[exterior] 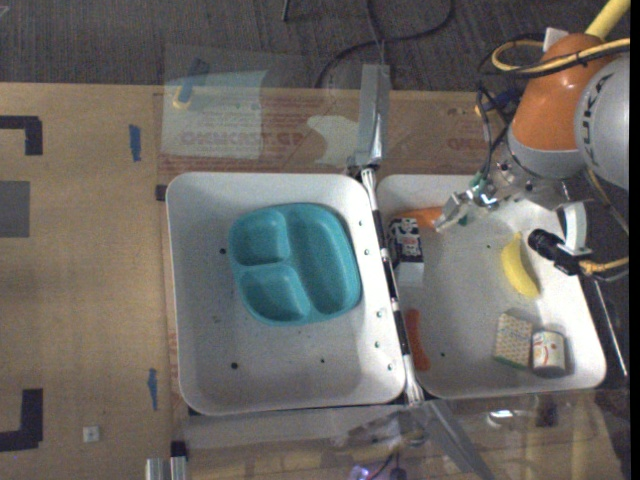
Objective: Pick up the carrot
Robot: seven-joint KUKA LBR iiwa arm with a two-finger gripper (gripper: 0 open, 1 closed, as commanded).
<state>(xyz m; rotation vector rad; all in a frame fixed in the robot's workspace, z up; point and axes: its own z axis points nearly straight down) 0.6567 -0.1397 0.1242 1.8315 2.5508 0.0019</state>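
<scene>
Carrot point(427, 217): orange, mostly hidden just left of end effector point(455, 214); long axis roughly left-right. End effector opening cannot be told.

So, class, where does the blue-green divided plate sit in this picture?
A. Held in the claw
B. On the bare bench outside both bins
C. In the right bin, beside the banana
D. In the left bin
D: the divided plate lies flat inside the left bin, while the banana is over in the right bin.
</scene>
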